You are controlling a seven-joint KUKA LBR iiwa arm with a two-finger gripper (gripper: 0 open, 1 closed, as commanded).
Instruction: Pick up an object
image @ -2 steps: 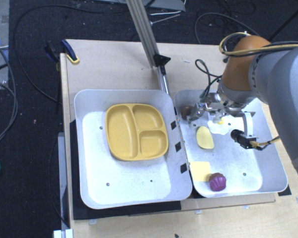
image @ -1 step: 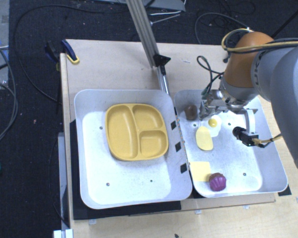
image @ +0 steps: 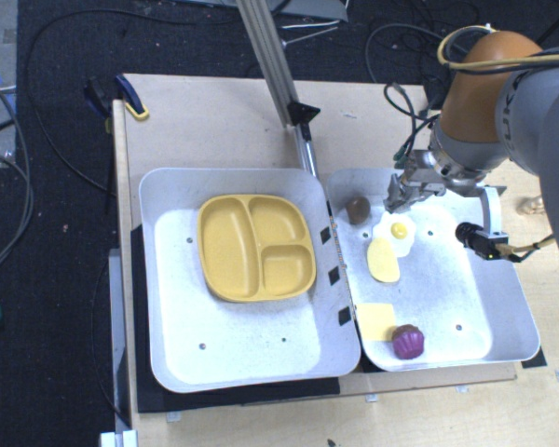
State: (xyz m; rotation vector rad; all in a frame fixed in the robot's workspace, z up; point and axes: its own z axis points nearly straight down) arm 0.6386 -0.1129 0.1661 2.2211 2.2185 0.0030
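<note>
— Where is the toy fried egg (image: 389,250) found?
— Clearly in the right bin (image: 503,296), just below the gripper (image: 398,196) (finger state cannot be told); it is judged light, stiff, flat; the raised yolk should be pinched.

light: bright, even overhead | shadows: soft, faint | focus: slightly soft | glare: none

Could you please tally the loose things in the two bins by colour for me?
Yellow: 4 (divided tray, small round piece, oval piece, square piece)
Brown: 1 (small lump)
Purple: 1 (small lump)
Total: 6
</note>
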